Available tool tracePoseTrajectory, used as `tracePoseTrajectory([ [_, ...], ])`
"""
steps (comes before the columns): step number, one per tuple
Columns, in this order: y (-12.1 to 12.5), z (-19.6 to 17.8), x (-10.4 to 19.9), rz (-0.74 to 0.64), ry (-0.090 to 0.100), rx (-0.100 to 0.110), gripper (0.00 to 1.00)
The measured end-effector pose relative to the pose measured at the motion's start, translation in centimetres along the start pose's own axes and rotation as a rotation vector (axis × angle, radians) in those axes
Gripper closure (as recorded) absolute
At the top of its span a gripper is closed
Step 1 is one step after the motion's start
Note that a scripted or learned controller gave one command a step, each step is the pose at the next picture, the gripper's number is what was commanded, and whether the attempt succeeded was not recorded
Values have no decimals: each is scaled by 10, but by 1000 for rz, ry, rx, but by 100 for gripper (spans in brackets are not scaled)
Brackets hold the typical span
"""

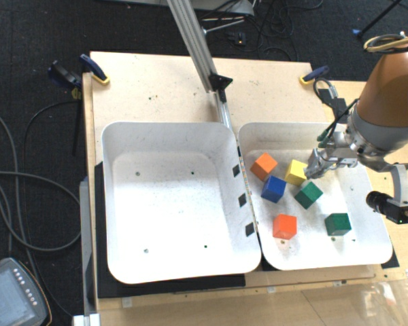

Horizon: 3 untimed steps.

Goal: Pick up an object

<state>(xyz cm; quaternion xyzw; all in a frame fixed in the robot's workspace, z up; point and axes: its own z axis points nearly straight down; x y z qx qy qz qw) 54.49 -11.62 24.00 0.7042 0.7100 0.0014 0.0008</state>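
Gripper low in right bin, yellow cube just to its left

Camera view, fixed above bench, slanted down. Arm [387, 100] reaches in from the right; gripper [317, 165] sits low over the right bin [367, 250], near its upper middle. Finger tips are small and dark against the bin floor, so I cannot tell how wide they stand. Nothing is visibly held between them.

Nearest object: yellow cube [296, 172], just beside the tips on their left, possibly touching; contact cannot be confirmed. Green cube [309, 194] lies just below the gripper, tilted corner-on. Blue cube [273, 189] and orange cube [264, 166] sit further left, close together. Red-orange cube [285, 227] and dark green cube [338, 223] lie nearer the front wall, well apart from the gripper.

Judgement: pick turns on a short shift left toward the yellow cube. All cubes are near-square, so no long axis matters.

Left bin [115, 141] holds no cubes. Wrist body hides part of the right bin's far corner.
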Motion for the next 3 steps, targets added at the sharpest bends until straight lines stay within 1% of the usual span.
tracePoseTrajectory([
  [1, 8, 9, 61, -1, 1, 3, 100],
  [2, 11, 7, 106, 0, 1, 3, 100],
  [3, 28, -1, 156, 0, 1, 2, 100],
])
